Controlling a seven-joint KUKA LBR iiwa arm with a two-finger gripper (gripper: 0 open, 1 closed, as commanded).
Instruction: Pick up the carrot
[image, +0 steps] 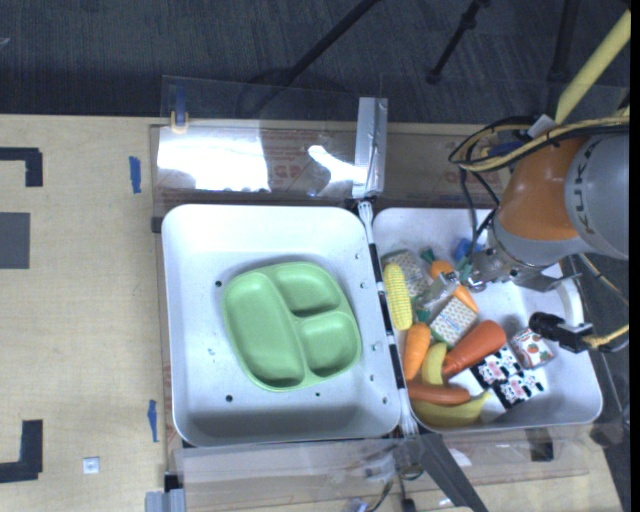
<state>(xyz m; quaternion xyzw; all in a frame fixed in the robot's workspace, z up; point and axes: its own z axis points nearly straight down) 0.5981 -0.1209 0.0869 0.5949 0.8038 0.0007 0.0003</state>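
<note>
The carrot (476, 344) is a red-orange cone lying aslant in the right bin (575, 405), with its thick end up to the right. It rests among other toy food, and its narrow end sits over a banana (448, 399). A shorter orange piece (416, 351) lies just left of it. My gripper (468, 277) hangs below the orange band of the arm (540, 200), over the upper middle of the right bin. It sits above and slightly left of the carrot, apart from it, with nothing seen held.
A green divided plate (291, 323) lies in the left bin (190, 240). The right bin also holds a corn cob (397, 290), a checked cracker-like piece (452, 319), a black-and-white box (510, 381) and a small red-and-white item (533, 350). Cables run along the right.
</note>
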